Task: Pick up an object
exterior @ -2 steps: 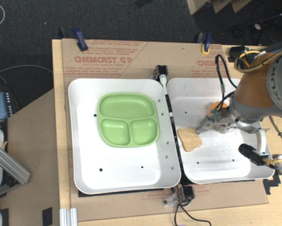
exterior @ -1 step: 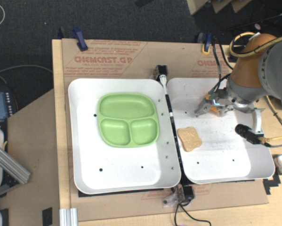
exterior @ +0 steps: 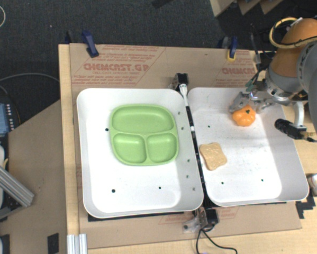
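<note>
- Gripper (exterior: 246, 103): positioned over the far end of the right bin (exterior: 274, 179), directly above the orange fruit (exterior: 244, 117).
- Finger state: cannot be determined; the fruit is not visibly between them.
- Bread slice (exterior: 213, 155): lies near the right bin's left wall.
- Green divided plate (exterior: 144, 134): sits in the left bin (exterior: 94, 184).

Worktop (exterior: 147, 62): you have a brown board printed with red lettering, filling the middle of the frame. Directly on it:
- left bin (exterior: 94, 157), white and shallow, centre-left;
- right bin (exterior: 274, 168), white and shallow, centre-right, its edge touching the left bin's;
- two blue clamps (exterior: 89, 44), gripping the top edge at upper left and upper right.
</note>
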Robot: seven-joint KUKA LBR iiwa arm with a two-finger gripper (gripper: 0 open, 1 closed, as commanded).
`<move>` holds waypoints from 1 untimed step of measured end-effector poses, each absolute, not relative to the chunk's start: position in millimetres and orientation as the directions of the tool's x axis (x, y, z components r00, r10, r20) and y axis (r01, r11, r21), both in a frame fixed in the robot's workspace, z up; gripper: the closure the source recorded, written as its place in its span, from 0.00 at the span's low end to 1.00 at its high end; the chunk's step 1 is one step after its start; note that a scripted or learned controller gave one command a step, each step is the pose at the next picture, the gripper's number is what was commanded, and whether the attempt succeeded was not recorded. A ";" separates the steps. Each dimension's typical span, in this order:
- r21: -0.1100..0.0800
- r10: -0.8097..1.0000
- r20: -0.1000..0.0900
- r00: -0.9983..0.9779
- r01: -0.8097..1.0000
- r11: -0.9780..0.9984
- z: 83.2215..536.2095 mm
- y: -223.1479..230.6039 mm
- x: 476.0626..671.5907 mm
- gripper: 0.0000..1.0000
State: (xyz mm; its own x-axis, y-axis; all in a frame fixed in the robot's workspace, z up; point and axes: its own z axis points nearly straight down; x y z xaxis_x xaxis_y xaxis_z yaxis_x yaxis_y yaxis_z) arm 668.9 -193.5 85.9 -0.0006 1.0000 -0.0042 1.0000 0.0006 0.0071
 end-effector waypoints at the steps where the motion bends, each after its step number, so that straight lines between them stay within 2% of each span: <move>1: -0.002 1.000 0.000 -0.002 1.000 0.002 85.3 -159.7 666.7 0.00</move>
